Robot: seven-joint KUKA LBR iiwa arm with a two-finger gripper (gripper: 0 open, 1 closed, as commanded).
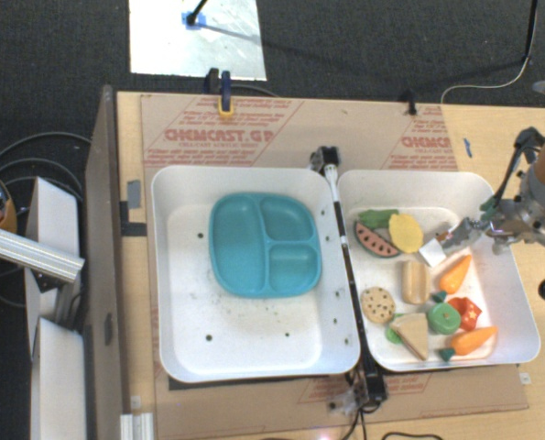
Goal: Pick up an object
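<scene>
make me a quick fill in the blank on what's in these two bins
1. The teal divided tray lies in the ____ bin as the camera sees it.
2. The play food sits in the ____ bin, on the side the arm reaches in from.
3. The watermelon slice lies beside a ____ coloured lemon.
4. The claw is above the ____ bin.

Missing words: left; right; yellow; right

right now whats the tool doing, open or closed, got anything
Tool: low over the right bin, beside the orange carrot piece; whether it is open, closed or holding anything cannot be told.
</scene>
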